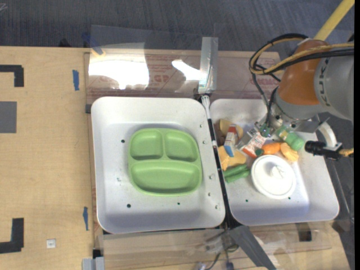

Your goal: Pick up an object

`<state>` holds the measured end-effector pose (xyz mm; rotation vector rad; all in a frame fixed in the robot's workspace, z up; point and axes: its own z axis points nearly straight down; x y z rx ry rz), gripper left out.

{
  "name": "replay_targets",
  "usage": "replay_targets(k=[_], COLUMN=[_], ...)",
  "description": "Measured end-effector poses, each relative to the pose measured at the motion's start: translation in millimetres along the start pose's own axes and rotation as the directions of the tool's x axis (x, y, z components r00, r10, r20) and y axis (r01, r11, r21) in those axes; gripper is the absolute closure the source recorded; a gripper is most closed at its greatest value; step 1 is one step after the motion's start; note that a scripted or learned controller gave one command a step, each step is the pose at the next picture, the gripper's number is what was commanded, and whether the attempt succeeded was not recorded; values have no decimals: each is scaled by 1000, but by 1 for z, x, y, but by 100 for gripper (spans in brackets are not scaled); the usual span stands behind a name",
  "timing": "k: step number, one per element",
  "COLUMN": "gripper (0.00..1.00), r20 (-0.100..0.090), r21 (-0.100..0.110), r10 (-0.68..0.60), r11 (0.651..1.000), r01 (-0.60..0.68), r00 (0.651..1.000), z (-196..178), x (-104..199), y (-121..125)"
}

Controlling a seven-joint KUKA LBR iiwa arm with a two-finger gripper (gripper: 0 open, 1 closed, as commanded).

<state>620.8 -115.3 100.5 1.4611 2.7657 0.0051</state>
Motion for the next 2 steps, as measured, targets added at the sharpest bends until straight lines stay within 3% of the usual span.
replay_targets(k=[1,2], gripper=[100,100], r20=[-7,-6], r21=[7,14], r10=[92,533], r11=[996,846], r01=[-92,-533], r00=[996,846], z=[-30,-86], x=[-15,72], y=[-44,-44])
